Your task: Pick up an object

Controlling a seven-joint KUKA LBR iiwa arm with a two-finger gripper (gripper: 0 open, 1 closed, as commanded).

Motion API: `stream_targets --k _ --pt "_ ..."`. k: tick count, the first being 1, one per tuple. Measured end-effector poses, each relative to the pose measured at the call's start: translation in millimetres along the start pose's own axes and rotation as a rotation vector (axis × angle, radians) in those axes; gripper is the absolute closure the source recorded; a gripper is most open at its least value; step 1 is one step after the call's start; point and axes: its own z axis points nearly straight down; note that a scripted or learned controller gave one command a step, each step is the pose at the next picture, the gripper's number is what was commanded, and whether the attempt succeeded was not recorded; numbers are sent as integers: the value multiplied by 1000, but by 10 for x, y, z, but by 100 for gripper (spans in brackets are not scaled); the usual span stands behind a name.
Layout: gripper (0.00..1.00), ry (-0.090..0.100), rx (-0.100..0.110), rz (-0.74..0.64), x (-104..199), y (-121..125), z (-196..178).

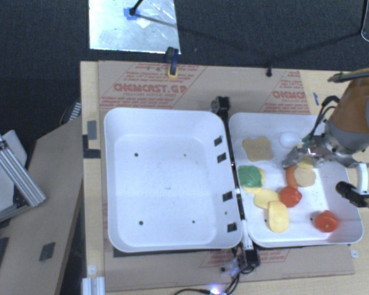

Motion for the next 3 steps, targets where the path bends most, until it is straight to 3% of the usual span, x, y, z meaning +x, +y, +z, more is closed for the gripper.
stream_targets --k 1,2,3 --pt "100 -4 -10 -3 -6 46 -133" --pt "100 -2 -11 -9 763 497 -625" --pt "100 -1 -15 -11 1775 715 -1820"
